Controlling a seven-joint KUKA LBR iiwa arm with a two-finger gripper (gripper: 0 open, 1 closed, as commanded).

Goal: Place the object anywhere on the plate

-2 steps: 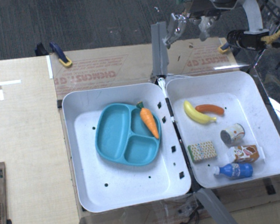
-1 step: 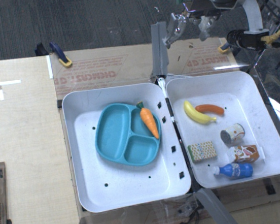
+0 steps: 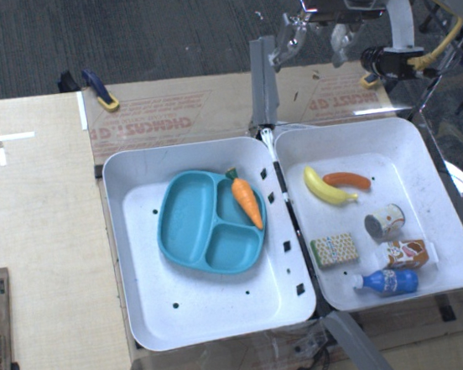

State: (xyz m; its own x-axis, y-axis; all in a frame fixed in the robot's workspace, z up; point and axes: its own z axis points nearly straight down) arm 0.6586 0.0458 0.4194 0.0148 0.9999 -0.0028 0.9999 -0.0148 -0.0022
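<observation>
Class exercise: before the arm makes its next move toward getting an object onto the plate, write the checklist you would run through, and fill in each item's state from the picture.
1. Plate sits flat in the left bin: ok.
2. Something is already on the plate: ok, the carrot lies along its right edge, over a right-hand compartment.
3. Gripper is above the bins' far edge, away from the objects: ok.
4. Gripper carries nothing: ok, fingers apart, nothing between them.
5. Banana in the right bin is free to pick: not ok, the sausage lies against it.
6. Carrot rests fully inside the plate rim: cannot tell.
</observation>
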